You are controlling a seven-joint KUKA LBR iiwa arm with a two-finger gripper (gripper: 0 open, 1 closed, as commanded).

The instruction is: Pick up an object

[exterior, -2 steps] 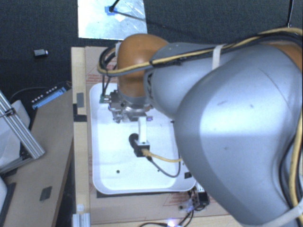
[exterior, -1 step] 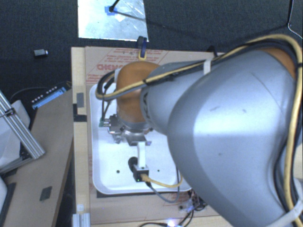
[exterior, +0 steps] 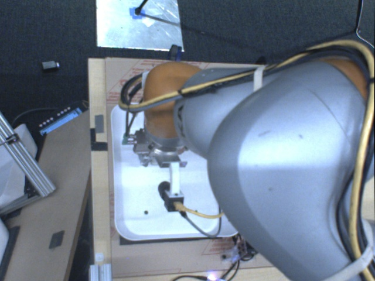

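Observation:
My gripper hangs low over the left white bin, near the middle of its floor, under the orange wrist band. The big grey arm reaches in from the right and hides the right side of this bin and the whole area beyond it. On the bare bin floor I make out just one tiny dark speck near the front. Nothing shows in the gripper's grasp.
The bin sits in a brown board frame. Left of it lie an aluminium rail and a blue strip. A shiny sheet lies on the dark floor behind the bench.

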